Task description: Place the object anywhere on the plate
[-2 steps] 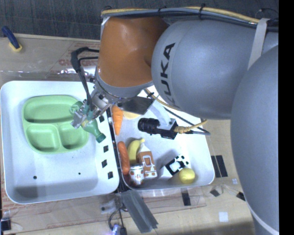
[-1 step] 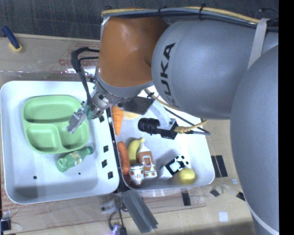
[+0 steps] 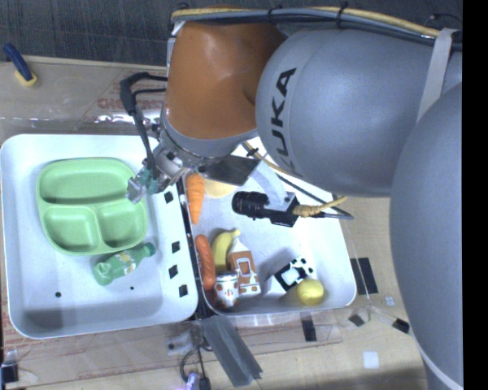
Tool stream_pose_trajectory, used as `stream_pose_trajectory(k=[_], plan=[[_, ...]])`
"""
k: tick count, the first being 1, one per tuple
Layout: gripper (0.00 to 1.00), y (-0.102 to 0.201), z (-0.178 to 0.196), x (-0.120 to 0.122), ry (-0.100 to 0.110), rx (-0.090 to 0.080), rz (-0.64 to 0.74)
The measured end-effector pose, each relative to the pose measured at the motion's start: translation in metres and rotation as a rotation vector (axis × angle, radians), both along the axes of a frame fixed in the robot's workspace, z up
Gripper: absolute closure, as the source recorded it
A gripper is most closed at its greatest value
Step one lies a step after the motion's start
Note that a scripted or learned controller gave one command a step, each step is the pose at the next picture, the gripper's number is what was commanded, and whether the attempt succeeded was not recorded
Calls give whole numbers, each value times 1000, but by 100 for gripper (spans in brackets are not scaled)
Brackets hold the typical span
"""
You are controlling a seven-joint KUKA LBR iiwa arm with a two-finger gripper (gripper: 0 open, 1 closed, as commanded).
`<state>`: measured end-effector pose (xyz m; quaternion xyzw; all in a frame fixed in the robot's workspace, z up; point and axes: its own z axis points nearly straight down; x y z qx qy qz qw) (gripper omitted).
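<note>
We cannot tell what the claw [image 3: 143,182] grips beside the green plate [image 3: 89,204]; the bottle [image 3: 124,262] looks light, stiff, slippery; we'd take its middle.

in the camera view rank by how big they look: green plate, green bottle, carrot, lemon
1. green plate
2. green bottle
3. carrot, looks close to the bottle, so that order is unsure
4. lemon

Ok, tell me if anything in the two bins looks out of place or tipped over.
The green bottle lies on its side on the left bin's floor, just below the green plate rather than on it. In the right bin, the carrot rests against the wall between the two bins. Nothing looks spilled or broken.
</note>
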<state>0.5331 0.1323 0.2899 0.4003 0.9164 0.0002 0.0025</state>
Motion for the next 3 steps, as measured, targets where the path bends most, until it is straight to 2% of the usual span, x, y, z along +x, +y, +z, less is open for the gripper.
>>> stream_pose_trajectory(k=[1, 2, 3], plan=[[100, 62, -61, -35, 6, 0, 70], [0, 62, -61, -35, 6, 0, 68], [0, 58, -192, -53, -9, 6, 120]])
